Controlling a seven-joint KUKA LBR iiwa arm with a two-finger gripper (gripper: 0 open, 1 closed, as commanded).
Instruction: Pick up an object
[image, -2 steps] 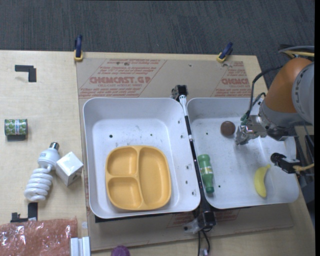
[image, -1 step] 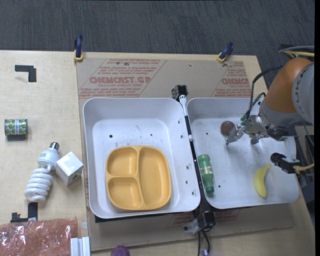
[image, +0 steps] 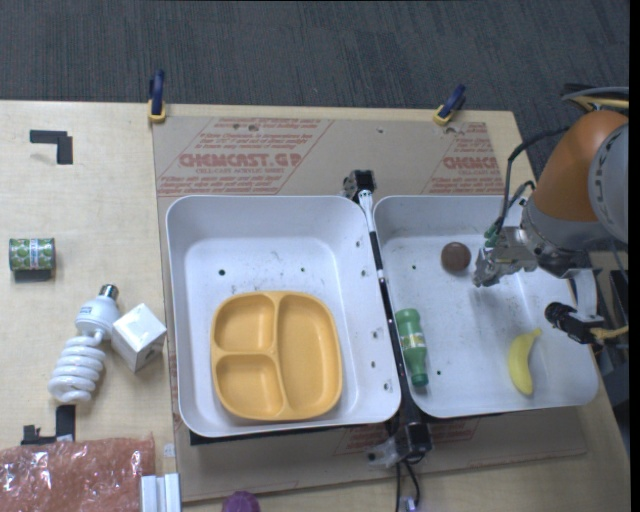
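Arm: I see it reaching in from the right edge of the frame, orange band at upper right, wrist over the right bin (image: 560, 400).
Gripper (image: 487, 272): over the upper middle of the right bin; I see nothing held, but I cannot tell how far apart the fingers are.
Brown ball (image: 456, 257): just left of the gripper, in the upper part of the right bin; whether they touch I can't make out.
Green bottle (image: 411, 346): lying along the right bin's left wall, long axis running top to bottom of the frame, tilted slightly; the narrower end points toward the bottom.
Banana (image: 522, 362): lower right of that bin, long axis near vertical, curved.
Left bin (image: 190, 260): holds a yellow divided plate (image: 277, 355) with three compartments.
Left of the bins: a spiral light bulb (image: 82, 352), a white cube (image: 139, 335) and a small green can (image: 31, 255) on the bench.
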